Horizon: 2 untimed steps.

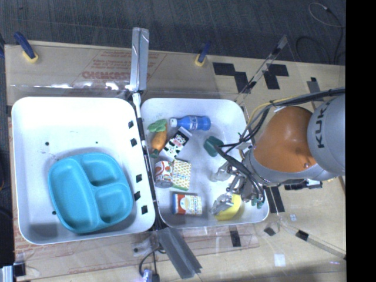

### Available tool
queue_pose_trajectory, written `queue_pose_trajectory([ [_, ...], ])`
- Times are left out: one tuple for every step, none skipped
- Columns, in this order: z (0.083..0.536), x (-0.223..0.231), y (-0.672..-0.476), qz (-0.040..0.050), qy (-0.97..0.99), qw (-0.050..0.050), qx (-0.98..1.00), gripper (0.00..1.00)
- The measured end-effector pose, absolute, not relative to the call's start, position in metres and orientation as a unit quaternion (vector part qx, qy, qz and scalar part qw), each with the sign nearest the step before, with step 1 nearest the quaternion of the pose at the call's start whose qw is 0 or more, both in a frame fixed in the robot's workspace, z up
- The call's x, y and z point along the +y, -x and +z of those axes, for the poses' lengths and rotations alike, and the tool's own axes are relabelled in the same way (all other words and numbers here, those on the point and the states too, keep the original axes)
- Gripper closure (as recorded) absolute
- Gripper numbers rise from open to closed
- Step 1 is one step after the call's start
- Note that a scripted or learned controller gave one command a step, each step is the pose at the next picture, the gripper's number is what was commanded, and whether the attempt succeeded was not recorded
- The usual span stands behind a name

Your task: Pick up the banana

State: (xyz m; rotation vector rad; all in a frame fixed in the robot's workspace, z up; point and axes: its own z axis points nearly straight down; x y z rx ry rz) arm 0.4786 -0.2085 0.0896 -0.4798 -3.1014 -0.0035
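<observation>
From the overhead camera I see the gripper (226, 203) down in the right bin (197, 104), at about five o'clock of its floor. The banana (233, 207) lies there against the near wall, touching the fingers, though I cannot tell whether they are spread or closed on it (metal and fruit overlap). At ten o'clock in the same bin sit a blue bottle (191, 123) and a carrot (158, 140). The left bin (35, 113) holds a blue divided tray (90, 190).
</observation>
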Motion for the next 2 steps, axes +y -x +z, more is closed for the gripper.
queue_pose_trajectory([
  [0.0970, -0.2073, -0.4802, -0.0020, 0.150, 0.003, -0.989, 1.00],
  [0.0970, -0.2073, -0.4802, -0.0021, 0.150, 0.003, -0.989, 0.00],
])
